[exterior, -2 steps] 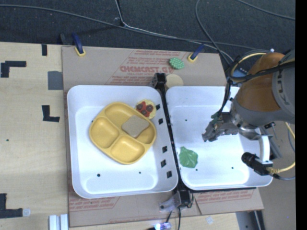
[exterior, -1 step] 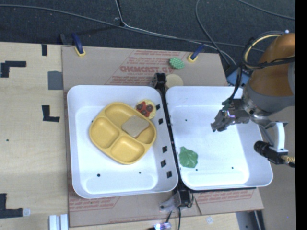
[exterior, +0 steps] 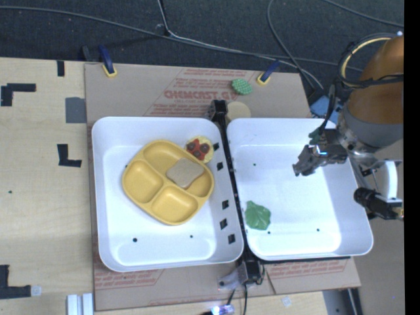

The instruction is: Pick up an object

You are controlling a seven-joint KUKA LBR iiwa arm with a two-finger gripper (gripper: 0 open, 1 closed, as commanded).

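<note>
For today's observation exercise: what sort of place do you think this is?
Probably a robotics lab test bench: two white bins on taped cardboard, toy items like a yellow divided plate, and a robot gripper with trailing cables.

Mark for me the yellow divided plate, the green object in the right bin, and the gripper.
yellow divided plate (exterior: 146, 179): camera view, bare left compartment.
green object (exterior: 257, 216): camera view, its middle.
gripper (exterior: 303, 166): camera view, at its fingertips.

yellow divided plate (exterior: 154, 189), grey-tan square (exterior: 184, 172), red berries (exterior: 199, 149), green leafy piece (exterior: 257, 216), white bins (exterior: 108, 195).
</note>
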